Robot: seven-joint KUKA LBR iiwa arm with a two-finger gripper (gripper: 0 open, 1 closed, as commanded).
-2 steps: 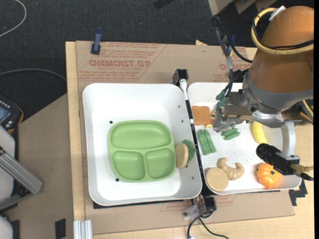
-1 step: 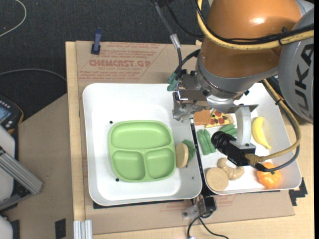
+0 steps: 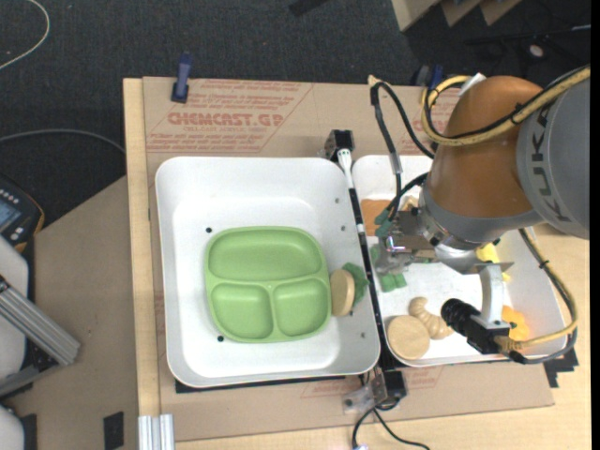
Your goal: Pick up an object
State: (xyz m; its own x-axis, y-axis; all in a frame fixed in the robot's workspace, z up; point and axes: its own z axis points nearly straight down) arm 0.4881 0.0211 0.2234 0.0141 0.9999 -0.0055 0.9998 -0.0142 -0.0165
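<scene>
The tool [image 3: 394, 251] hovers at the right white bin's [image 3: 534, 293] nine o'clock edge over green pieces [image 3: 389, 275], grip state untellable.

The arm's orange band [image 3: 483, 148] and grey wrist cover much of the right bin [image 3: 539, 322] — its far right corner and most of its floor lie beneath them. An orange thing [image 3: 373, 212] by the divider shows just a sliver, and the green pieces [image 3: 390, 275] below the wrist are partly covered too — what they are cannot be told. The pincer [image 3: 398, 245] sits in shadow under the wrist; its state is unreadable. The arm's grey body is cut off at the right edge.
</scene>
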